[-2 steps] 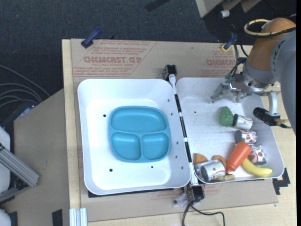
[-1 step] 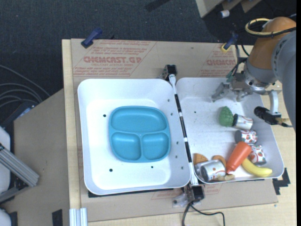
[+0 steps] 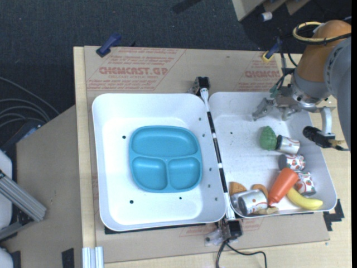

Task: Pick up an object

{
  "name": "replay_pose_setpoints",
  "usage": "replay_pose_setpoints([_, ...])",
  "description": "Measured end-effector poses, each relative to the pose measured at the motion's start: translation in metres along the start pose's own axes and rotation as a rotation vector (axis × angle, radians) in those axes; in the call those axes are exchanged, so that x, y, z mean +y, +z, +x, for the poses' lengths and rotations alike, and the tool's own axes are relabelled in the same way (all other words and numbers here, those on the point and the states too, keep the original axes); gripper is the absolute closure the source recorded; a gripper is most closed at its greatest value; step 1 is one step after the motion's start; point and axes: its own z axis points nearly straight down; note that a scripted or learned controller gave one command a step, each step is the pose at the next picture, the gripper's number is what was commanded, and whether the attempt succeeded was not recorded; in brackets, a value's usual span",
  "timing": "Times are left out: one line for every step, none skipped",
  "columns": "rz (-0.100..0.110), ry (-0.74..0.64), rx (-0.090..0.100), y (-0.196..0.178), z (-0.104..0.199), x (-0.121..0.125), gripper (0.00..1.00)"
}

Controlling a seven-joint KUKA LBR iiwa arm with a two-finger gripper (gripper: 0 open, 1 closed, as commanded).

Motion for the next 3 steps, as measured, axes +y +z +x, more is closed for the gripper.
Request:
replay_pose_setpoints([0.0, 0.0, 0.0, 0.0, -0.004, 0.0, 0.0])
replay_pose_setpoints([0.004, 0.0, 0.003, 0.0, 0.02, 0.0, 0.0])
replay_pose_setpoints([0.002, 0.0, 0.001, 0.0, 0.015, 0.0, 0.0])
